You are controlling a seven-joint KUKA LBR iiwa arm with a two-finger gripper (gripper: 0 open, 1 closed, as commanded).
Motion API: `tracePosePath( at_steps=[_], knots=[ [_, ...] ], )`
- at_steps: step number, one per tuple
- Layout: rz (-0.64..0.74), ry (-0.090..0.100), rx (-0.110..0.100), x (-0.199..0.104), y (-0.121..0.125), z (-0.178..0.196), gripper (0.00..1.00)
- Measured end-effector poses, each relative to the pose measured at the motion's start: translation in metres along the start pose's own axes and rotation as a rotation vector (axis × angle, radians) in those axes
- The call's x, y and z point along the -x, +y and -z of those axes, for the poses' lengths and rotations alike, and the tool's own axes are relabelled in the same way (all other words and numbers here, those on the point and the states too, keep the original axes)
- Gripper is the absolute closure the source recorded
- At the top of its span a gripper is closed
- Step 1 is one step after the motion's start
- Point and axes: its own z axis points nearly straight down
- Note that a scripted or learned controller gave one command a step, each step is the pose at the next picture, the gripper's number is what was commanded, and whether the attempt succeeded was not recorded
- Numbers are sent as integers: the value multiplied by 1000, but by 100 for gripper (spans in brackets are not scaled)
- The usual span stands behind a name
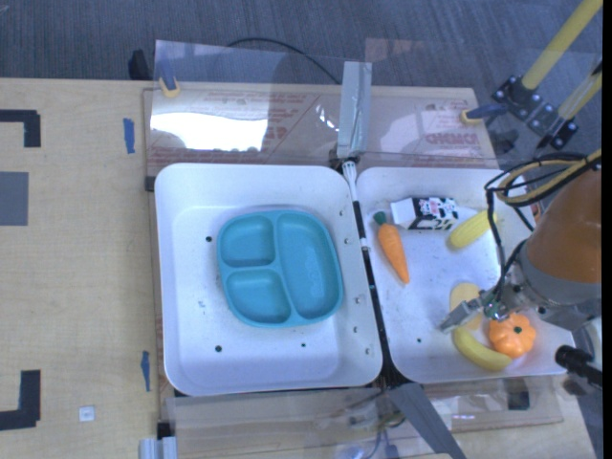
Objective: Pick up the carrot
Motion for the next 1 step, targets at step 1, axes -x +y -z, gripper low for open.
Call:
tracePosePath(
  at_steps=[1],
  knots=[
    [6, 5, -6, -37, 11, 4, 0]
  ],
)
